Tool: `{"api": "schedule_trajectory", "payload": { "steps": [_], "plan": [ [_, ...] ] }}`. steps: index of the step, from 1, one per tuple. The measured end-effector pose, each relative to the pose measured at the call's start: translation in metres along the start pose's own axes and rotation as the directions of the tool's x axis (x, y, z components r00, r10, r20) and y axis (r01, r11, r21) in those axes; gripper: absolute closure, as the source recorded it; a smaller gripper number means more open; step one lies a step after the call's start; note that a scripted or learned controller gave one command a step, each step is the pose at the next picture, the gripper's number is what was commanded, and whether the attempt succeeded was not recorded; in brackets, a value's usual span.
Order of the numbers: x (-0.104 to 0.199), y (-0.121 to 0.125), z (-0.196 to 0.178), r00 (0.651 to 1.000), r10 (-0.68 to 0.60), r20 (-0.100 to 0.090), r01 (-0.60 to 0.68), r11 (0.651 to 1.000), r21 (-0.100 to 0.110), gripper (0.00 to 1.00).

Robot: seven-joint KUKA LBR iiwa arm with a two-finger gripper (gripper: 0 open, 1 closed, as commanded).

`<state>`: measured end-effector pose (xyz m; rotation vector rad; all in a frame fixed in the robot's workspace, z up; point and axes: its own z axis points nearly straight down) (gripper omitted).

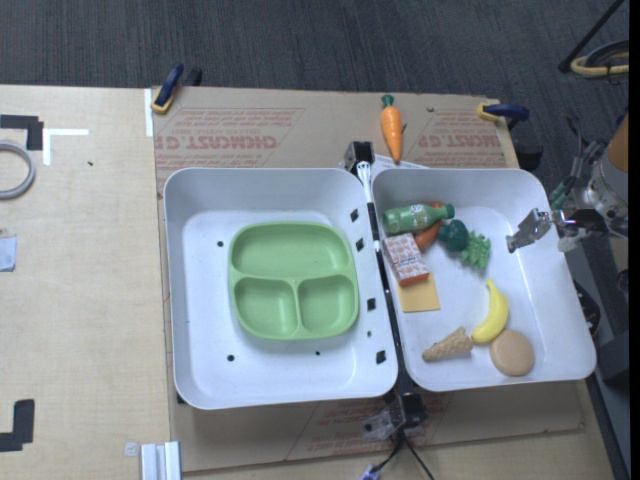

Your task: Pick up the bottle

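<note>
Gripper (528,230) hovers at the right bin's (560,298) right edge, grip state unclear; approach step, next reach left to the green bottle (418,215).

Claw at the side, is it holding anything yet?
No. The claw hangs over the right bin's edge with nothing in it. The green bottle lies apart, untouched.

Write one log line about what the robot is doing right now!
task: pick up green bottle | bottle: lying in right bin, top left, beside broccoli | hand: at bin's right edge, apart from bottle | grasp: not yet
</note>
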<state>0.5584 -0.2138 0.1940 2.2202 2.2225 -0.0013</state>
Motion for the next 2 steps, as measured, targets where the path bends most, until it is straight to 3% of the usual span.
{"api": "schedule_trajectory", "payload": {
  "steps": [1,2],
  "plan": [
    [0.0,0.0,-0.01,1.0,-0.003,0.001,0.003,1.0,-0.001,1.0],
    [0.007,-0.063,-0.073,1.0,-0.026,0.0,0.026,1.0,0.0,1.0]
  ]
}}
